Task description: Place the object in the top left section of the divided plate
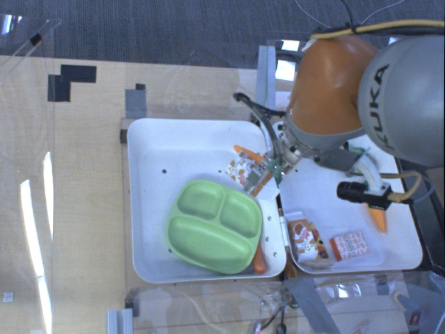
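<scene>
A green divided plate lies tilted in the left bin, with two small sections on its far side and one large section nearer the front. My gripper hangs low over the bin's right edge, just beyond the plate's upper right corner. A small patterned packet lies right beside its tip, and an orange carrot-like piece sits just behind the packet. Whether the packet is in the gripper's grasp is hidden by the wrist.
Another orange piece rests against the plate's front right rim. The right bin holds a snack packet, a red and white box and an orange carrot. The arm's bulk covers that bin's far side.
</scene>
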